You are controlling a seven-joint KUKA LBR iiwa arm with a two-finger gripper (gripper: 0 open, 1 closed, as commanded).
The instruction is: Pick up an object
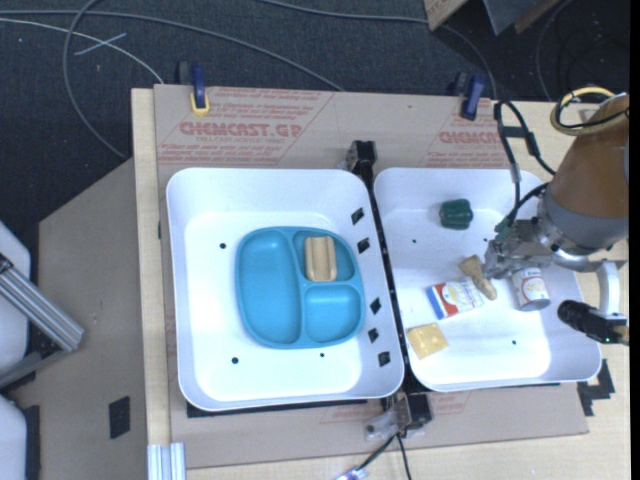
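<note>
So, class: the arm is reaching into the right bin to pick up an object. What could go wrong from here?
1. The hand sits among a tan piece, a red-and-white packet and a small can; it may nudge them aside.
2. The can could roll if bumped.

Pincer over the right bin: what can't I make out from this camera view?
- Pincer: too small and dark to show its opening or any grasp.
- Can: partly covered by the arm, label unreadable.
- Red and white packet: print too small.
- Tan piece: end nearest the pincer unclear.
</note>
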